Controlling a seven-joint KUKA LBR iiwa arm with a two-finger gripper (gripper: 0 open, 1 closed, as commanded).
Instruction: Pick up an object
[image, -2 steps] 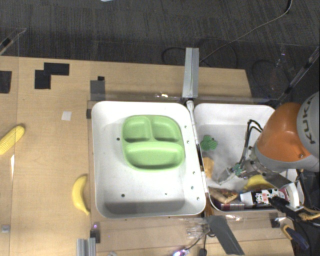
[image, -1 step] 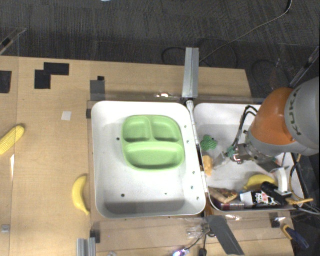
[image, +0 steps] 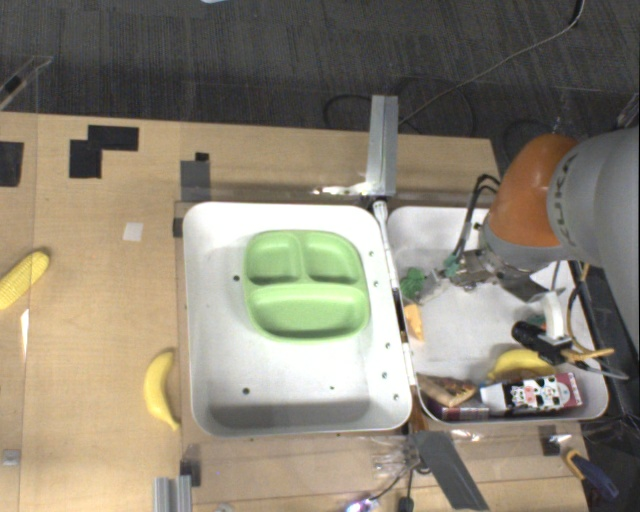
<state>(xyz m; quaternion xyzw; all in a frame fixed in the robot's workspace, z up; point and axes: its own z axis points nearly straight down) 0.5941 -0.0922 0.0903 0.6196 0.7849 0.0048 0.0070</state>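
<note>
Figure: the right bin (image: 440, 225) as seen from beside the bench, arm reaching in low from the right. The gripper (image: 462, 270) hangs over the upper middle of this bin; from here I cannot tell how far open it is, nor whether it has hold of anything. The nearest candidate, a small green object (image: 412, 284), lies just beside the gripper and close to the wall shared with the left bin (image: 215, 300). An orange piece (image: 412, 322) sits below it. A banana (image: 520, 362) and a printed carton (image: 530, 395) crowd the lower right corner, touching. Likely failures: a descent so near the wall may strike the rim, or merely push the green object against it — a small, light thing slips easily. In the crowded corner, the neighbours would probably shift.
</note>
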